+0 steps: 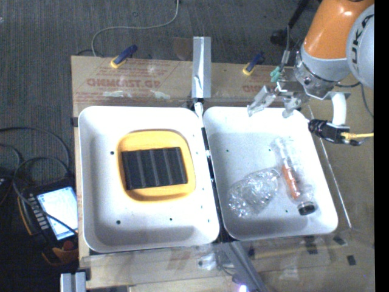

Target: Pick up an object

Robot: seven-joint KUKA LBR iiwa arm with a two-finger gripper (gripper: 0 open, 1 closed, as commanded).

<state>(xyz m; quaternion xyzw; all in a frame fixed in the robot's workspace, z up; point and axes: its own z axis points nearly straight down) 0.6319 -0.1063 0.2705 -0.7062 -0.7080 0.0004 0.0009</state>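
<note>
We are looking down on two shallow white bins; the left bin (97, 163) is holding a rounded yellow tray with a dark ribbed insert (155, 166). The right bin (243, 145) is holding a crumpled clear plastic wrapper (254, 190) just beside a clear tube with an orange core and black cap (293, 176). The metal gripper (273, 104) is hovering over that bin's far rim, its two fingers spread apart and gripping nothing.
</note>
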